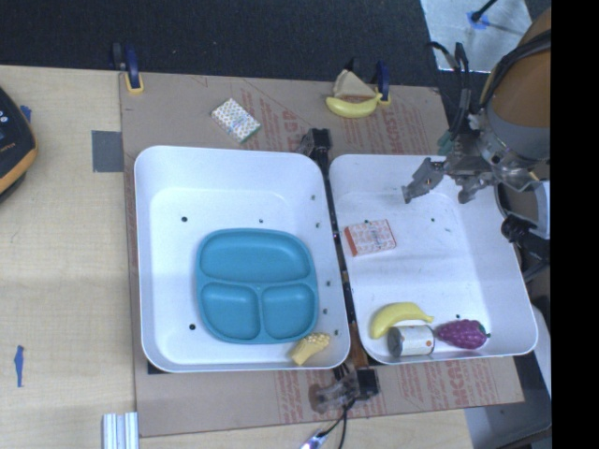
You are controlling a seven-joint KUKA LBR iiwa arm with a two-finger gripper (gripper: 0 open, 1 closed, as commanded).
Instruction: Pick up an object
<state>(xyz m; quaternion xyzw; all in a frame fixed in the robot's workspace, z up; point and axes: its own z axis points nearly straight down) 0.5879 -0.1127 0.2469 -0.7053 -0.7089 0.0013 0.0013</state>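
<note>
My gripper (440, 187) hangs over the back part of the right bin (487, 260), fingers spread apart with nothing between them. Below it and to the left, a small orange-and-white packet (370, 238) lies flat on the bin floor. At the bin's front edge sit a yellow banana (398, 316), a small grey can (412, 340) and a purple bunch of grapes (460, 334), close together. The gripper is well clear of all of them.
The left bin (168, 204) holds a blue divided plate (256, 283) and a small yellow corn piece (310, 347) at its front edge. Behind the bins lie another banana (353, 106) and a patterned packet (235, 119). A dark device (11, 143) sits at far left.
</note>
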